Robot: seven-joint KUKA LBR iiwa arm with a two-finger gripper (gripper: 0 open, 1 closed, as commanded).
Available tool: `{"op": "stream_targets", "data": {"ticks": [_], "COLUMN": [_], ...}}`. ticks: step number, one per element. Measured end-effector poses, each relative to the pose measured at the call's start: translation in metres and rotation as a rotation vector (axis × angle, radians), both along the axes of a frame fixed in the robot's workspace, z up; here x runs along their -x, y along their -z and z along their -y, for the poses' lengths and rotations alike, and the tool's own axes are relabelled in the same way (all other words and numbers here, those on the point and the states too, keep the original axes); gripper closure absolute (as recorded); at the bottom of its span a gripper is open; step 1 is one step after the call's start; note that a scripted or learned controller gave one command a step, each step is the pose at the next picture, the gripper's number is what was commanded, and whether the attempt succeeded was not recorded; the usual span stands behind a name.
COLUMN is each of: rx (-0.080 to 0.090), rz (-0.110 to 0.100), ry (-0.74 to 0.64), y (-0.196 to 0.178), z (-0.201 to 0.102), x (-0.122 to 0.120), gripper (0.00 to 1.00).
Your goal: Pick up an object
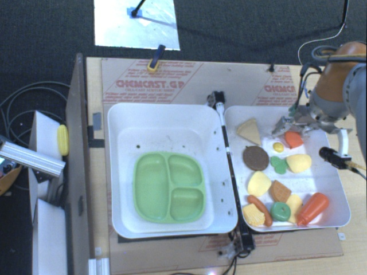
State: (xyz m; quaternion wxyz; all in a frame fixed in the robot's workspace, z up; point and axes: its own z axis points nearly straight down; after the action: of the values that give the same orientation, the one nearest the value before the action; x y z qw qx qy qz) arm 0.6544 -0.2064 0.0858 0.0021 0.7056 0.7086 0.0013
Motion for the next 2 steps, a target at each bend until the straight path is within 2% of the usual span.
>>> {"op": "stream_targets", "data": {"ticks": [1, 2], "rx": [0.000, 0.001], "rz": [0.000, -0.002], "ry": [0.000, 0.002], "y": [0.000, 0.001], "z": [0.000, 0.000], "x": [-0.011, 0.008], "gripper": [0.00, 0.00]}}
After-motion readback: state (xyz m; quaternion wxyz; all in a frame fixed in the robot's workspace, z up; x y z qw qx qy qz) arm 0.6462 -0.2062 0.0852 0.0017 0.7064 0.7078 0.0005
